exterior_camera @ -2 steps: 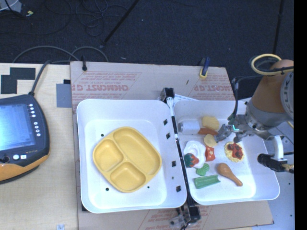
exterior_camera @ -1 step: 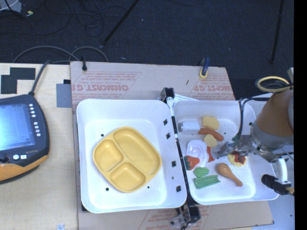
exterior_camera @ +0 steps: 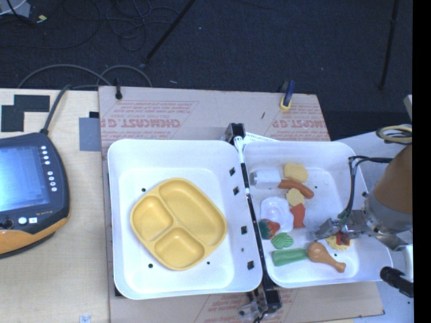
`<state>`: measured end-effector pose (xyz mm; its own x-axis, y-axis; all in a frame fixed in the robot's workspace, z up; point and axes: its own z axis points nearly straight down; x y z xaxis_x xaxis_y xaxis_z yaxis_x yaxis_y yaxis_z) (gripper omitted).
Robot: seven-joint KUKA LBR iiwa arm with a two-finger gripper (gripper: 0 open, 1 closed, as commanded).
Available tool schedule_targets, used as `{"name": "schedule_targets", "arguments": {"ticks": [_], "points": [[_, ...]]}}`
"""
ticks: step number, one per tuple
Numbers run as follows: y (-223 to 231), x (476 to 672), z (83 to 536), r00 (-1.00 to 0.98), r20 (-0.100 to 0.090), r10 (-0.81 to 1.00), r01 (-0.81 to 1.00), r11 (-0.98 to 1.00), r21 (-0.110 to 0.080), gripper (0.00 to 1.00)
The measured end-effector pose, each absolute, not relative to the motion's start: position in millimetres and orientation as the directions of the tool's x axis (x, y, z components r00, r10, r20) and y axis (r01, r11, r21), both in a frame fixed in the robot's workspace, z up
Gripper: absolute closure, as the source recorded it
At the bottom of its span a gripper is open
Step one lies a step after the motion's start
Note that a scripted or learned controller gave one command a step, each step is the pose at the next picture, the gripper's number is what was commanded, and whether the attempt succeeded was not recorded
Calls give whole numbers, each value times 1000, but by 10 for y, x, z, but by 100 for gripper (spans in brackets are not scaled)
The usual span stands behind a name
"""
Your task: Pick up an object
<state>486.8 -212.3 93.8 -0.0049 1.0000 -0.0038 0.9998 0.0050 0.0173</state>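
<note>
End effector (exterior_camera: 335,231) sits low in the right bin (exterior_camera: 323,150), lower right of frame, its opening impossible to judge. Just beside it lies the toy drumstick (exterior_camera: 325,255): light, hard, slick plastic; best pinched across the narrow handle.

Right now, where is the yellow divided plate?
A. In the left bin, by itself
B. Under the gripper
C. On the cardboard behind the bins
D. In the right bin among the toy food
A: the yellow divided plate lies in the left bin, while the toy food, such as the drumstick, lies in the right bin near the gripper.
</note>
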Motion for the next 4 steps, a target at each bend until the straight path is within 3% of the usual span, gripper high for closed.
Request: {"name": "schedule_targets", "arguments": {"ticks": [1,2,3,4], "points": [[-2188,4870,1065,3,-12,1000,1000,-3,19,100],[-1627,5163,2195,-7,0,1000,1000,7,9,100],[-1174,5720,2437,-6,1,1000,1000,6,4,100],[-793,5252,1513,1,4,1000,1000,-1,-14,100]]}}
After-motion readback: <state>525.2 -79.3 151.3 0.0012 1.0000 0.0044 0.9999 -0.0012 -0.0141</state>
